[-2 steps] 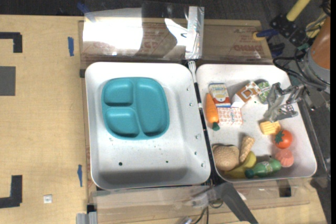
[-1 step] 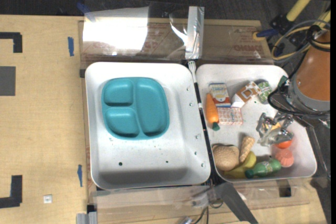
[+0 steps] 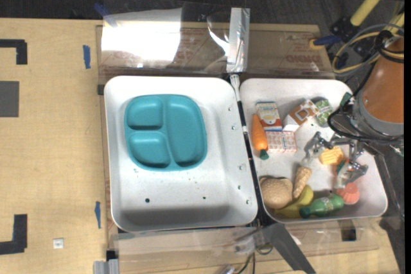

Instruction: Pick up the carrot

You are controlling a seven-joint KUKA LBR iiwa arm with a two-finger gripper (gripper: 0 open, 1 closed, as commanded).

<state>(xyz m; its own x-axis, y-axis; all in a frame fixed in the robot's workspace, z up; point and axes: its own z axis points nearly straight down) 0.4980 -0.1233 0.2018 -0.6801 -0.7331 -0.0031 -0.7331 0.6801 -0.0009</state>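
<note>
though spread, gripper (image 3: pixel 335 155) carrot-free

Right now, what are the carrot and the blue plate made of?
The carrot looks like smooth toy plastic: even orange, slight shine, green stub end. The blue plate seems moulded plastic too: one flat teal colour, rounded sections, soft sheen. I can't be sure from above.

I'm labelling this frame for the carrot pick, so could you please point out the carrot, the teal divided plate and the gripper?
carrot (image 3: pixel 259 135): camera view, middle of its orange body.
teal divided plate (image 3: pixel 186 154): camera view, its right rim.
gripper (image 3: pixel 335 155): camera view, midway between its fingertips.
</note>
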